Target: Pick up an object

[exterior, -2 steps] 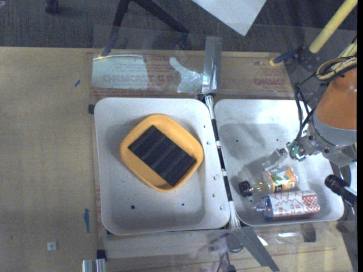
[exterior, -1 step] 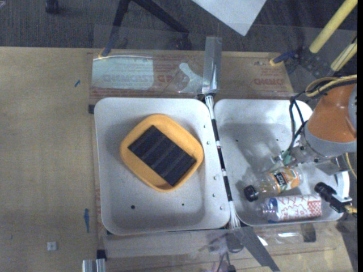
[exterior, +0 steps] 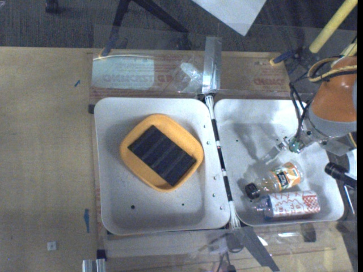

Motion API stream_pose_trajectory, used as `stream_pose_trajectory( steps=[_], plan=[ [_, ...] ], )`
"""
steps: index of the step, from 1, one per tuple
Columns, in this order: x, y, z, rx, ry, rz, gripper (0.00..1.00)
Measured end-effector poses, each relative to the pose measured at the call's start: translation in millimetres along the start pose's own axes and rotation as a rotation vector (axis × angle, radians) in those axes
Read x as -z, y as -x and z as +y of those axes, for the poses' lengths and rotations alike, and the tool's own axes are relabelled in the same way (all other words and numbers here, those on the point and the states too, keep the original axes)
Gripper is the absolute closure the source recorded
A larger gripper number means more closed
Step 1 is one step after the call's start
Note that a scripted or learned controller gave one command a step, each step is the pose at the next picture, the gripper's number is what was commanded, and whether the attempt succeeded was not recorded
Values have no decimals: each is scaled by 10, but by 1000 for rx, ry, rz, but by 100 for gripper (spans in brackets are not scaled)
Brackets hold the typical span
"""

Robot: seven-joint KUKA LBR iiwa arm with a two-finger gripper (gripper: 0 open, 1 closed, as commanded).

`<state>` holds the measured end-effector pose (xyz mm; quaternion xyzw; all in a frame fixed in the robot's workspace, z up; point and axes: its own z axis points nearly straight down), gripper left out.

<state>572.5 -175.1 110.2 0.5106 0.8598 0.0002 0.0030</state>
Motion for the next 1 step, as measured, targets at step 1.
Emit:
stream_pose_trajectory(
  steps=[1],
  plan=[
    [-109, -150, -327, 157, 40, -37, 0]
  ],
)
